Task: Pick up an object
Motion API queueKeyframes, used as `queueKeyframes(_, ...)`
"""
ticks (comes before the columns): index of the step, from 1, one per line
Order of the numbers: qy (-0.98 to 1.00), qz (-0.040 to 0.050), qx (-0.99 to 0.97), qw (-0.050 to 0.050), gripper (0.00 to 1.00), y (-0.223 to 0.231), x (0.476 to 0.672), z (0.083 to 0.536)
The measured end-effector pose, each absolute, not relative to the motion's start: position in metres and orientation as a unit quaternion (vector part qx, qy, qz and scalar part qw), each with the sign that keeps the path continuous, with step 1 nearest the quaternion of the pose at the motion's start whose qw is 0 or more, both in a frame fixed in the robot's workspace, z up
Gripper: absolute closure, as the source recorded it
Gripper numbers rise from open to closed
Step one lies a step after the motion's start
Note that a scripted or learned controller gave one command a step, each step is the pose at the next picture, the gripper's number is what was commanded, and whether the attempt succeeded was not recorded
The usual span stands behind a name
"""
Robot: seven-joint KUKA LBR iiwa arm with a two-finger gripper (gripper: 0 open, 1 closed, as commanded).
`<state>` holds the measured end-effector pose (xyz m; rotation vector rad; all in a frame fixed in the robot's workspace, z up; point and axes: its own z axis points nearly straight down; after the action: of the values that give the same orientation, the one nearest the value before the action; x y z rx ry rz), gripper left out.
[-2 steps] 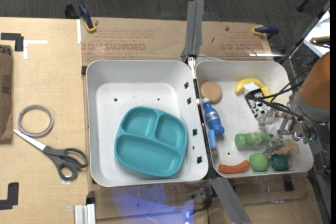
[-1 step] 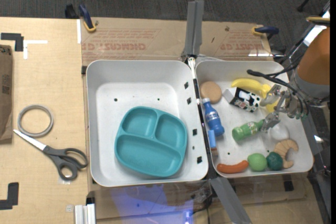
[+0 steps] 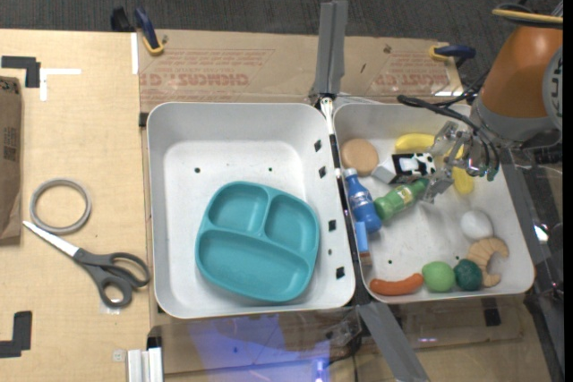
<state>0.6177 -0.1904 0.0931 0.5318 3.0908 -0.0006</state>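
My gripper [image 3: 445, 177] hovers mid-right over the green bottle [image 3: 400, 199], crowded by a banana [image 3: 414, 141]; jaws' state unclear, perhaps spread.

Two shallow white bins [image 3: 235, 125]. One teal divided plate [image 3: 260, 241] in the left bin. On the worktop [image 3: 81, 139] at the left, one pair of grey-handled scissors [image 3: 89, 262] and one tape roll [image 3: 60, 205]. One blue bottle [image 3: 363, 203], one green bottle [image 3: 400, 198].
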Motion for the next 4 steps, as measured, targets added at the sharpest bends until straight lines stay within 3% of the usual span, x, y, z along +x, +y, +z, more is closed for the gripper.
queueKeyframes(1,0.990,-0.0022,0.144,0.005,0.00,-0.117,0.630,0.096)
queueKeyframes(2,0.998,-0.0006,0.063,0.003,0.00,-0.202,0.608,0.094)
queueKeyframes(3,0.998,-0.0015,0.062,0.006,1.00,-0.201,0.610,0.105)
queueKeyframes(4,0.998,-0.0013,0.062,0.006,0.00,-0.201,0.610,0.105)
